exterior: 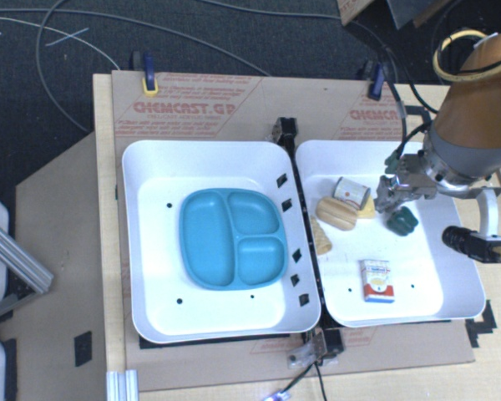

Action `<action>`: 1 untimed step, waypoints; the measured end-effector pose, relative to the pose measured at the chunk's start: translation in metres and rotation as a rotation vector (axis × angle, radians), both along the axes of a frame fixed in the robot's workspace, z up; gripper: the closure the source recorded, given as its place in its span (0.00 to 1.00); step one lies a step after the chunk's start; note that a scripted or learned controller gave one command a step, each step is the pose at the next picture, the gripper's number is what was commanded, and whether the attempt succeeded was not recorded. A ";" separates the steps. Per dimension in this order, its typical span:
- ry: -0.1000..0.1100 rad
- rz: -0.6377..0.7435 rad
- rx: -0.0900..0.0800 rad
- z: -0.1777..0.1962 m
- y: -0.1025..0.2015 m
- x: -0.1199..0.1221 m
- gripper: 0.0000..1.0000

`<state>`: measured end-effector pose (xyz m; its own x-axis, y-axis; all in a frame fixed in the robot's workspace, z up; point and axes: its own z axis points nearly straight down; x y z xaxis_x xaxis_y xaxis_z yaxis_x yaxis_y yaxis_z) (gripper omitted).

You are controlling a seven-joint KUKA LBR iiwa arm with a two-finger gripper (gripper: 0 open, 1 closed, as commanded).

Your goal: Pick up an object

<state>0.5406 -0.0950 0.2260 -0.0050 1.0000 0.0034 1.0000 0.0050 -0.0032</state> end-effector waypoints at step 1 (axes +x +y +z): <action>-0.001 0.001 0.000 0.009 0.055 -0.011 1.00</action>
<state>0.5299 -0.0402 0.2347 -0.0061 1.0000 0.0035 1.0000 0.0061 -0.0025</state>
